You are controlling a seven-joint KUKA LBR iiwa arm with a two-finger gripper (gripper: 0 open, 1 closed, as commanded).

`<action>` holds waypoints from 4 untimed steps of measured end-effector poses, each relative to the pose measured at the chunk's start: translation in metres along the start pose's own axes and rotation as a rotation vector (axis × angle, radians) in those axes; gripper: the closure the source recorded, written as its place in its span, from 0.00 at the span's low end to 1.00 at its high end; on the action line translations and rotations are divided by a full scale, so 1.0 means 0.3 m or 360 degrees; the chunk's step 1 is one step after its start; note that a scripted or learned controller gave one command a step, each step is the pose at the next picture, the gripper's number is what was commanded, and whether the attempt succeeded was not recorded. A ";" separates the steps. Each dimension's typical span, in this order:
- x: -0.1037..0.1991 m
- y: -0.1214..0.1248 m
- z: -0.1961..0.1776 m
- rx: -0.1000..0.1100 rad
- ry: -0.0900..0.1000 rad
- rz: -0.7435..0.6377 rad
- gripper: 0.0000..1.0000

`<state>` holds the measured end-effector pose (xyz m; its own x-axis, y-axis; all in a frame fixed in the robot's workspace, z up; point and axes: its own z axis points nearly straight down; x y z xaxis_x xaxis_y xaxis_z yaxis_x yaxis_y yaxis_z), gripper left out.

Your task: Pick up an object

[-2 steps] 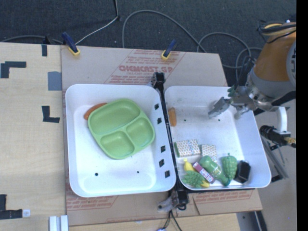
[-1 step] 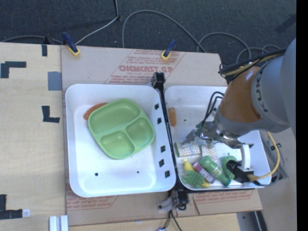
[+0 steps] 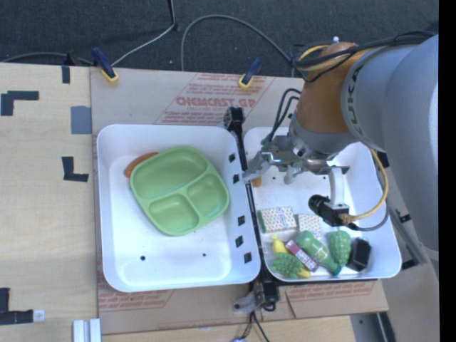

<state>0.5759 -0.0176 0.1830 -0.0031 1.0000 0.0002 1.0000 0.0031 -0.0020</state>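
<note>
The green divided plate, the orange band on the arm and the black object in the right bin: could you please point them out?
green divided plate (image 3: 179, 189): camera view, its centre ridge.
orange band (image 3: 322, 105): camera view, its middle.
black object (image 3: 359, 254): camera view, its top.

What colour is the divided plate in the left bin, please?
Light green, seen clearly in the camera view: the compartment plate.

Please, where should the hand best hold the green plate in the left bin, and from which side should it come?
Probably by the rim. The green plate lies flat and tilted in the left bin; it is wide and shallow, so only its thin raised edge could fit between fingers. The edge nearest the hand, facing the divider between the bins, looks free. Come from above, one finger inside the rim and one outside.
</note>
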 end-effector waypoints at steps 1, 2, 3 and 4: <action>0.000 -0.237 0.003 0.0006 0.0000 0.0003 0.00; -0.188 -0.087 0.003 0.0003 -0.0002 0.0004 0.00; -0.186 -0.087 -0.022 0.0009 -0.0001 0.0002 1.00; -0.295 -0.172 -0.150 0.0002 -0.0002 0.0004 1.00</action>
<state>0.5248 -0.1061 0.2281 -0.0008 1.0000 -0.0008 1.0000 0.0008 -0.0030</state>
